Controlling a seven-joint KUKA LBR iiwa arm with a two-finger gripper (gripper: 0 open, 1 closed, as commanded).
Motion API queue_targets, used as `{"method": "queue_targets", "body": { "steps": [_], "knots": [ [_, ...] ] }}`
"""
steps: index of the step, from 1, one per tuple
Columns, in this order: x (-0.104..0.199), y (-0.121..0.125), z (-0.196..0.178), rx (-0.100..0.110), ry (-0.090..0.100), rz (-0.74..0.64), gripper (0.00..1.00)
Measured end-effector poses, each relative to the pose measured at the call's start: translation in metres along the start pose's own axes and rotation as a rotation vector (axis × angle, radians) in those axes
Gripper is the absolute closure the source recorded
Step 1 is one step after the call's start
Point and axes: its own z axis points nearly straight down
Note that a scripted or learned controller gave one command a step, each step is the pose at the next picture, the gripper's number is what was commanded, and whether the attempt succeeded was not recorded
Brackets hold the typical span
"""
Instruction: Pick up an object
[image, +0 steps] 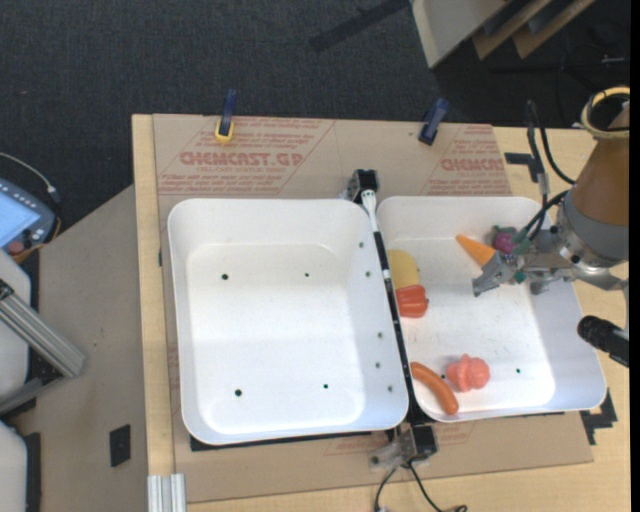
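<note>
Right bin (560, 395): jaws (497, 277) hang low over it (open or closed, cannot tell). Orange carrot (474, 247) just beside them; yellow-red piece (406, 285) farther left; pink lump (468, 373) and sausage (435, 388) nearer the counter's front.

Toys (467, 373) in right bin (530, 340)
</note>
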Motion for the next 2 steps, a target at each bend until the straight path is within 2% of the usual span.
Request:
{"method": "queue_targets", "body": {
  "steps": [1, 2],
  "knots": [
    [0.0280, -0.0386, -0.1616, -0.021, -0.003, -0.004, 0.00],
    [0.0273, -0.0384, -0.1624, -0.006, -0.003, -0.001, 1.00]
  ]
}}
